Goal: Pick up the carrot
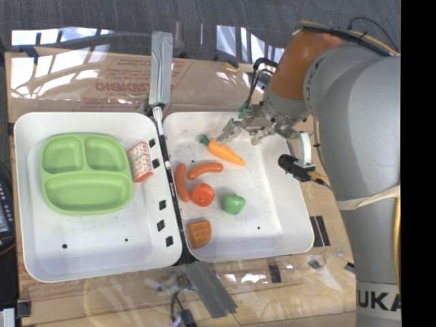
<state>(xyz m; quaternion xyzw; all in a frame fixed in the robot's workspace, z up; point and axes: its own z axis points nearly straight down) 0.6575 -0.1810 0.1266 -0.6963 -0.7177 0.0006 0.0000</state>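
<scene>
Carrot [225, 152] in right bin [286, 210] under spread-fingered end effector [240, 129]; tray [85, 173] in left.

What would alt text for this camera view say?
A grey robot arm's claw hovers just above a carrot in the right white bin, among other toy foods. The left bin holds a green divided plate.

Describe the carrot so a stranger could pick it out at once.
Look in the right-hand bin, toward its far side, just below the gripper. The carrot lies there at a slant, tapered orange with a green stub, unlike the blunt sausages and the round tomato nearer the camera.
</scene>
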